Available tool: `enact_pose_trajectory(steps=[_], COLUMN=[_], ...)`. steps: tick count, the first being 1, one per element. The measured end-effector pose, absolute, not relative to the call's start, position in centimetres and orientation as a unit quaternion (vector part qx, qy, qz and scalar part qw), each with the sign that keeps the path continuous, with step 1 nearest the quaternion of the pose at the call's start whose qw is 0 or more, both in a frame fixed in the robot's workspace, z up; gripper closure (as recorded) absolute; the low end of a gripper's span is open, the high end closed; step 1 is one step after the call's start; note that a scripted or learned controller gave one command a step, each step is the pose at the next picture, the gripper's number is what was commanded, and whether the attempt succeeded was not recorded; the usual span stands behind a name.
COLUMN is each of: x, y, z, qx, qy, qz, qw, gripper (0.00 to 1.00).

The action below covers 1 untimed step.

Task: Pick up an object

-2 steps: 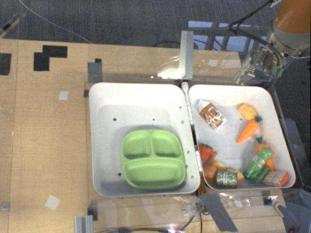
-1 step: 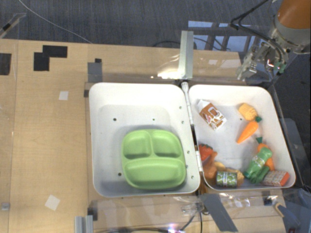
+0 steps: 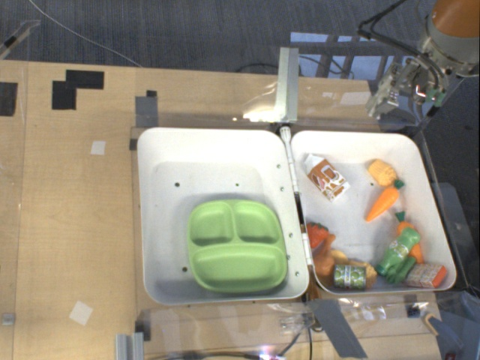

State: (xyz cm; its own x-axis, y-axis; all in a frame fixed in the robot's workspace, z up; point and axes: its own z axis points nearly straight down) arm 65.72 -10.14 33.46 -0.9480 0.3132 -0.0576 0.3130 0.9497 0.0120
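Orange carrot (image 3: 383, 201) lies in my right bin (image 3: 427, 172), between a brown packet (image 3: 328, 179) and a green bottle (image 3: 399, 252). Gripper (image 3: 406, 88) hangs past the bin's far rim (holding nothing I can see; finger spread I cannot tell). Green tray (image 3: 236, 246) sits in the left bin (image 3: 172, 163).

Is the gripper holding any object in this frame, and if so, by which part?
Nothing is held. The gripper is above the right bin's far edge, with no object between its fingers.
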Motion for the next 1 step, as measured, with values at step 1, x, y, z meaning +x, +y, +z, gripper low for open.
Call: enact_pose_trajectory(steps=[1], x=[65.92], y=[-10.05], z=[34.82], qx=[0.156], qy=[0.987], qz=[0.0014], qw=[0.035], gripper=[1.0])
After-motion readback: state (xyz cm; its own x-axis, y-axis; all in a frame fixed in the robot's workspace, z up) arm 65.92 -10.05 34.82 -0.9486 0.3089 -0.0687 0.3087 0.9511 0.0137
